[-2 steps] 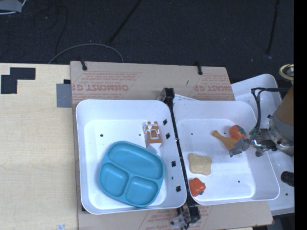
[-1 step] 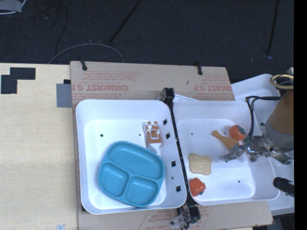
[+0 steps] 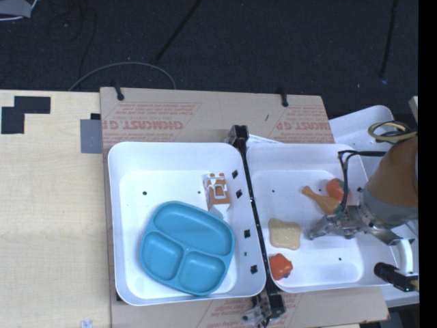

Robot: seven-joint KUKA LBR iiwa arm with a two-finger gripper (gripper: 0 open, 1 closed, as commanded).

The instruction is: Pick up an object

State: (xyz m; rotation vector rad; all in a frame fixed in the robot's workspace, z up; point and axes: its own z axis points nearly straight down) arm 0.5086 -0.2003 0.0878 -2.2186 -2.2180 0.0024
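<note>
The left bin point(image 3: 130, 183) holds a blue divided plate point(image 3: 186, 248) and, just beyond it, a small orange-and-white toy point(image 3: 217, 188). The right bin point(image 3: 300, 166) holds the arm point(image 3: 396, 183), reaching in from the right, and four small pieces: a pale flat slab point(image 3: 285, 234), a tan spoon-like piece point(image 3: 321, 197) touching an orange-red lump point(image 3: 334, 186), and a red piece point(image 3: 280, 266) in the near left corner. The gripper point(image 3: 321, 229) sits low just right of the slab. Whether its pincer is spread or closed I cannot tell; nothing looks lifted, so the pick seems undone.
</note>
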